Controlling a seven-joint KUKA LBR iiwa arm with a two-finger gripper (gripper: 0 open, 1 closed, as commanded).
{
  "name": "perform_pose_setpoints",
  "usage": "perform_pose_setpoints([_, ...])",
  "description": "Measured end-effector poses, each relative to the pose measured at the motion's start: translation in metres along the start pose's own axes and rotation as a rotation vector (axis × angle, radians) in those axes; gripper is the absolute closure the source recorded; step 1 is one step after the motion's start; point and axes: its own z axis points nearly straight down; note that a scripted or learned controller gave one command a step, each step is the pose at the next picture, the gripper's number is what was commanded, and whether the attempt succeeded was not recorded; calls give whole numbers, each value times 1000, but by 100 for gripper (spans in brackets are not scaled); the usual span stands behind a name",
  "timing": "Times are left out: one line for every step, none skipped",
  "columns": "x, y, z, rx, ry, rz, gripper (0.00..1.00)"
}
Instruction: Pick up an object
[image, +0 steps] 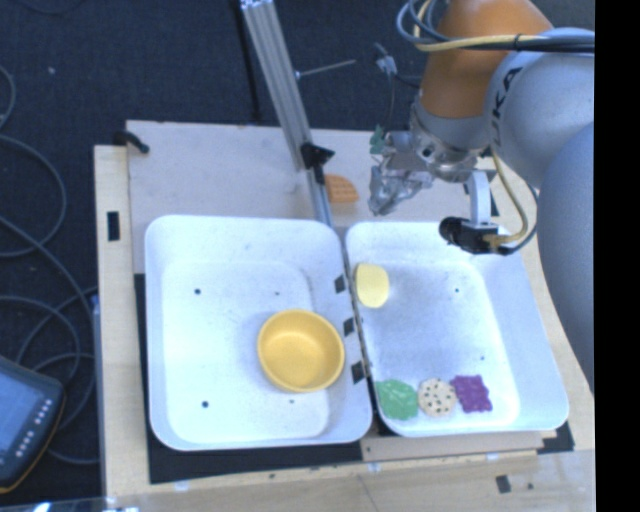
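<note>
Down front in the right bin (520, 330) sit a green piece (397, 398), a cookie (436, 396) and a purple piece (471, 392), with a pale yellow disc (372, 285) further up by the divider. Fingers (388, 203) hang above that bin's back edge with nothing between them; can't tell how wide they're spread. Yellow bowl (300, 349) sits alone in the left bin (190, 300). Looks like the approach step to me: next it needs to swing over one item and drop straight down.
</note>
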Motion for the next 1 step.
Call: perform_pose_setpoints([48, 3, 15, 2, 0, 1, 100])
